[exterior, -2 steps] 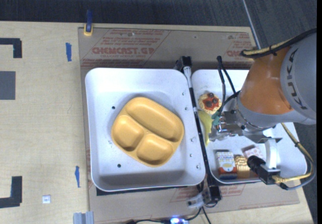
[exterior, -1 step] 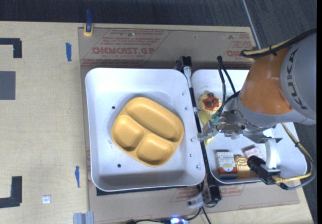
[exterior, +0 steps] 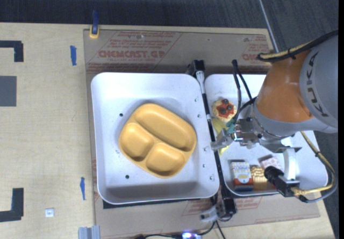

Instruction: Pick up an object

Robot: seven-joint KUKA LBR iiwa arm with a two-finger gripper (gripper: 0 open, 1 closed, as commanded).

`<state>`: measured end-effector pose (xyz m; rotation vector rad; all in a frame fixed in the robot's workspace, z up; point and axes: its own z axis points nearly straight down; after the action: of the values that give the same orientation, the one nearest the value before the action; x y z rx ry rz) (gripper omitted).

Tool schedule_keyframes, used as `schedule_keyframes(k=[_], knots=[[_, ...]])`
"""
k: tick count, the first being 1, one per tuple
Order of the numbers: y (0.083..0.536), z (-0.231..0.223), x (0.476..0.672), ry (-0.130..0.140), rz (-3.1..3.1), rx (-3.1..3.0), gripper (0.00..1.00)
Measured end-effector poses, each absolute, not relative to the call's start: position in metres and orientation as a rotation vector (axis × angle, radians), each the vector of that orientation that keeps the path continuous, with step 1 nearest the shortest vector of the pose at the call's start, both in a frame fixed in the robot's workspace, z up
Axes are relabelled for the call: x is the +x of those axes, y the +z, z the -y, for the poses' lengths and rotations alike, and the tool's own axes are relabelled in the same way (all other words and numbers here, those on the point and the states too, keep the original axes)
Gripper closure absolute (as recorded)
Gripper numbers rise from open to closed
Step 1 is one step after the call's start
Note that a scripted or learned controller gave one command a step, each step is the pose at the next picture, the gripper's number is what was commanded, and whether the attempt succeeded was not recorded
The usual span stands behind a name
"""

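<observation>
Camera view looked down on two white bins side by side, with the grey and orange arm (exterior: 293, 95) reaching in from the right over the right bin (exterior: 322, 176). The gripper (exterior: 236, 135) hung low near that bin's left wall, and whether it was released or clenched could not be told, as the wrist hid its tips. Several small things lay under and beside it: a round red-and-yellow toy (exterior: 223, 108) toward the bin's far left corner, a small orange carton (exterior: 242, 173) at the near edge, and a brown packet (exterior: 259, 178) touching the carton's right side. The left bin (exterior: 107, 141) bore a yellow divided tray (exterior: 157, 139), tilted across the bin floor. The carton seemed the likeliest pick: probably light, stiff-sided and a little slick, best pinched across its narrow faces. The packet pressed against it left little room for a finger on that side. The bin's near wall stood just beside the carton, and the central divider was close on the left, so open room looked tight; a straight descent and lift would suit better than any sideways sweep.
</observation>
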<state>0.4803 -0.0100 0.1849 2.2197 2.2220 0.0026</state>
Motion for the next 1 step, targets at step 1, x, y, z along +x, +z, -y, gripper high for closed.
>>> schedule_keyframes(k=[1], knots=[[0.1849,0.0101,0.4803,0.003,-2.222,2.22,0.0]])
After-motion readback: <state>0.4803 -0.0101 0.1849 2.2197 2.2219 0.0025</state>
